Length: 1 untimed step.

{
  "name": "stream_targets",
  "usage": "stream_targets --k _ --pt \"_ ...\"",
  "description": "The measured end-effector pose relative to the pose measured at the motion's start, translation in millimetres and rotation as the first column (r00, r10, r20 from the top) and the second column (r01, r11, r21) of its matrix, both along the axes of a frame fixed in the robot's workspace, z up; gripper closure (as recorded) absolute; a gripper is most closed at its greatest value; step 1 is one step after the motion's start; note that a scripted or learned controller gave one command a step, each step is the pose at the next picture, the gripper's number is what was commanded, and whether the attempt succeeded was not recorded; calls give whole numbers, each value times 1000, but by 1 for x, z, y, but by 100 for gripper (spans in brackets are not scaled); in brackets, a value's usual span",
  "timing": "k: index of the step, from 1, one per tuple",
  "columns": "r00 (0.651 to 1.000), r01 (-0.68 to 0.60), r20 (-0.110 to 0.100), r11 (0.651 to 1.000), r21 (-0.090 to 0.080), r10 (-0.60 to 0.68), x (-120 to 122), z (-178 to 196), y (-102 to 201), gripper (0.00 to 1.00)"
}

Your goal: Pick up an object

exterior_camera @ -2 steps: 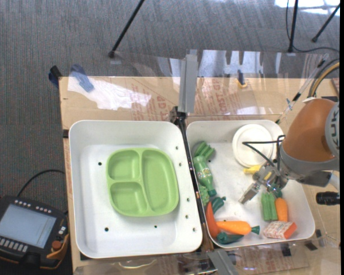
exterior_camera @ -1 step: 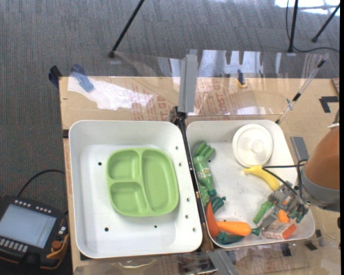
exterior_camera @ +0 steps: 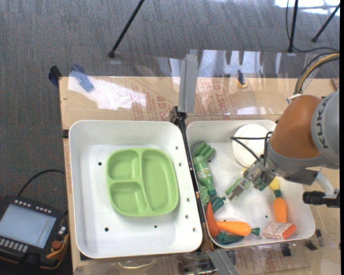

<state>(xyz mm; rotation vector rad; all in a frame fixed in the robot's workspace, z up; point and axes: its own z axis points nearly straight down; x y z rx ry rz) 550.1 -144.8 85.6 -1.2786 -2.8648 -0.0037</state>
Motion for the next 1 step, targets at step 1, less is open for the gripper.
stream_targets --k 1 --pt "994 108 -3 994 9 -107 5 4 -58 0"
